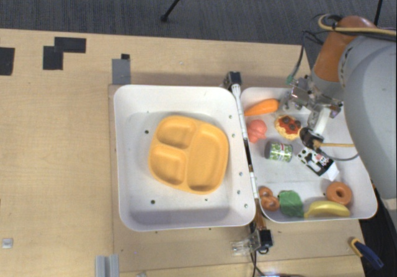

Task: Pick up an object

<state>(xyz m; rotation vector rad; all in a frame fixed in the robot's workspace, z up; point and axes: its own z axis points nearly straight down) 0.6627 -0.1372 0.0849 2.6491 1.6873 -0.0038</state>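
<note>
The right bin [366,198] holds several toy foods. An orange carrot [262,107] lies at its far left, with a pink piece [257,128] just below it. A round pizza-like piece [288,126] with red topping sits near the middle, and a green can [279,151] lies on its side in front of it. Along the near edge are a small brown doughnut [268,197], a green vegetable [290,202], a yellow banana [327,209] and a larger doughnut [339,193]. My gripper [300,107] hangs low at the bin's far side, right over the pizza-like piece.
The left bin [133,207] holds a yellow divided plate [188,153] at its centre. A ridge [244,139] separates the two bins. The grey arm with its orange band [332,52] covers the right bin's far right corner.
</note>
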